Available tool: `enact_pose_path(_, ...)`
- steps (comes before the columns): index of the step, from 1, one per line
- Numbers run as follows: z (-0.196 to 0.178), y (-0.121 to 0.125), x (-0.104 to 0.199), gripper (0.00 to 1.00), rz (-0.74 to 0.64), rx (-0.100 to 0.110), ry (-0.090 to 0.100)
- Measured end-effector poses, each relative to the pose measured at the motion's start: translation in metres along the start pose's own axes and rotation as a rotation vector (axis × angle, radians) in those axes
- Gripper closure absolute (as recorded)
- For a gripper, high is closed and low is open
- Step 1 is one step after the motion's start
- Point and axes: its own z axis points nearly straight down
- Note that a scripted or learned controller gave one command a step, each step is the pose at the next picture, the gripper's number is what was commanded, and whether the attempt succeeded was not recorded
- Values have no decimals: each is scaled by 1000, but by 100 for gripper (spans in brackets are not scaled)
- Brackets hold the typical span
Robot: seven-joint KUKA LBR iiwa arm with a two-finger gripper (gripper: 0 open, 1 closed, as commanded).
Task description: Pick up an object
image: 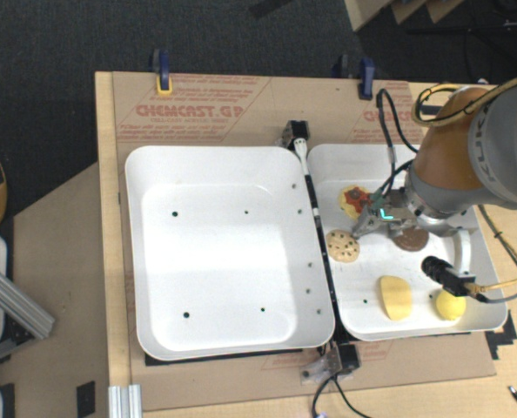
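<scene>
1. Tan and speckled, the cookie (343, 246) lies in the right bin (363, 316), near its left wall.
2. The claw (369, 220) hangs just above and right of it, beside a red-and-yellow toy (356, 199); whether it grips anything I cannot tell.
3. A yellow wedge (396, 297), a lemon (450, 305) and a brown disc (411, 239) lie nearby.
4. The left bin (154, 190) sits alongside on the tabletop (110, 129).
</scene>
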Motion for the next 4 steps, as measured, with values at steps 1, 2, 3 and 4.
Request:
enact_pose_path(1, -1, 81, 12, 0, -5, -8, -1)
enact_pose_path(2, -14, 81, 11, 100, -3, -12, -2)
enact_pose_path(3, -58, 85, -6, 100, 0, -8, -3)
enact_pose_path(4, -14, -19, 15, 100, 1, 12, 3)
